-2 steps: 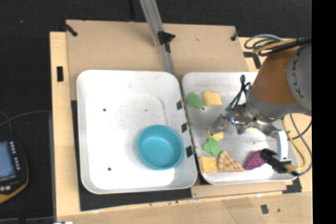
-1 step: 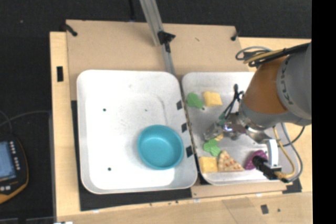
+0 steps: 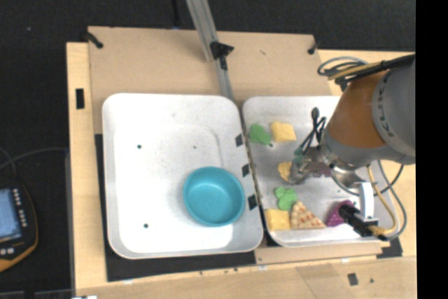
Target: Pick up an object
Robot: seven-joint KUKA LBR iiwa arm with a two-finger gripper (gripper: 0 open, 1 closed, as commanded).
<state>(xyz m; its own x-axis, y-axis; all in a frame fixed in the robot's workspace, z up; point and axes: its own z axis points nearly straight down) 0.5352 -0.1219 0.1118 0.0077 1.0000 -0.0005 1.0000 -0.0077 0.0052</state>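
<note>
Reaching from right, arm [image 3: 364,122] lowers claw [image 3: 302,171] into right bin [image 3: 260,108], just beside yellow piece [image 3: 284,169]; claw opening: cannot tell. Green piece [image 3: 260,134], yellow block [image 3: 283,131] near. Blue bowl [image 3: 213,195] in left bin [image 3: 154,115].

No text, label, brand or number can be read. The handheld pendant [image 3: 12,224] at the lower left edge has a lit screen, too small to make out.

Bowl [image 3: 212,195] in left bin [image 3: 140,122]
</note>
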